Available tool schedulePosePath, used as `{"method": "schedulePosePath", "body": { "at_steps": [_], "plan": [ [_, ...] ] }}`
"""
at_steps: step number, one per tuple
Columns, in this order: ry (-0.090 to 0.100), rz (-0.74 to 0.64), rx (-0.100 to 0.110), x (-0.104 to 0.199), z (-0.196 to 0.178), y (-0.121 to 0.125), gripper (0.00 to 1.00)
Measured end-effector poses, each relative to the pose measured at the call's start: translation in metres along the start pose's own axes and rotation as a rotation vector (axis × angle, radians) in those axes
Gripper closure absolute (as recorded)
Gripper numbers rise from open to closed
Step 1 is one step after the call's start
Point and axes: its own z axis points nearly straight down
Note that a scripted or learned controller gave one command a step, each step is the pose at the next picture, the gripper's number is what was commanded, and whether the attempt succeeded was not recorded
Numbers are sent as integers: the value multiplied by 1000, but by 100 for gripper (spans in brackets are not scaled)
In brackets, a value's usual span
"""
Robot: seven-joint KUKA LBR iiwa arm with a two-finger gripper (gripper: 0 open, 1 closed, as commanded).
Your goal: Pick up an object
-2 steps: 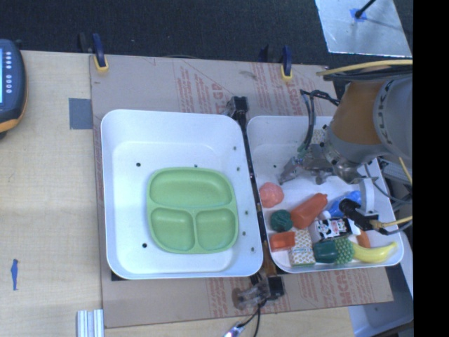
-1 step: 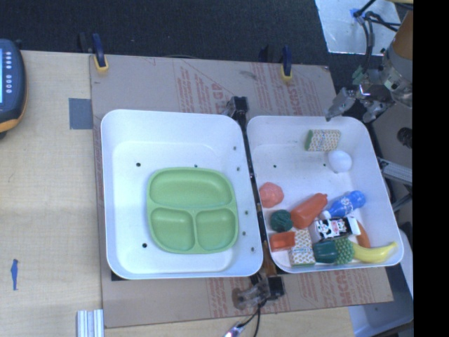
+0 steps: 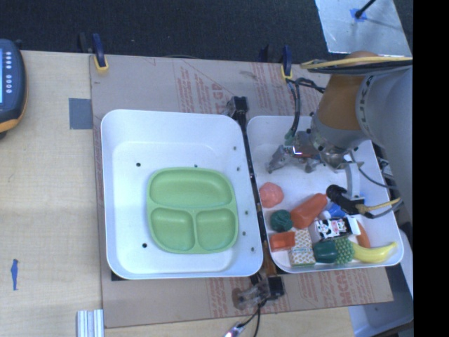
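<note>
1. The arm (image 3: 365,111) is reaching in from the right over the far half of the right bin (image 3: 270,128); its tool (image 3: 289,157) is hanging above bare white floor near that bin's left wall. The metal fingers are appearing spread a little, with nothing between them, though blur is making the exact gap hard to judge.
2. The candidate objects are lying in a heap in the near half of the right bin, well apart from the tool. The pink round piece (image 3: 271,193) is sitting nearest to it, just beside the dividing wall.
3. Handling, as a judgement: these are looking like small toy foods, probably light, stiff and somewhat slick. The pink piece is standing free on its far side, so a grip across its middle is seeming the easiest. The orange carrot-like piece (image 3: 309,210) is calling for a grip across its narrow width.
4. The yellow banana (image 3: 374,253) is lying against the near rim, where 1 finger is likely to be meeting the wall.
5. Count: 2 white bins; 1 green tray (image 3: 191,210) with 3 compartments in the left bin (image 3: 116,188); 1 dark green ball (image 3: 281,220); 1 red-orange block (image 3: 282,241); 1 black-and-white carton (image 3: 332,227). The remaining pieces are crowding together too closely to count surely.
</note>
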Motion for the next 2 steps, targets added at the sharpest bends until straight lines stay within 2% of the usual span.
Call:
{"method": "schedulePosePath", "body": {
  "at_steps": [1,2],
  "plan": [
    [-3,10,-6,-54,-6,-103,0],
    [-6,2,-19,-59,-8,-3,0]
  ]
}}
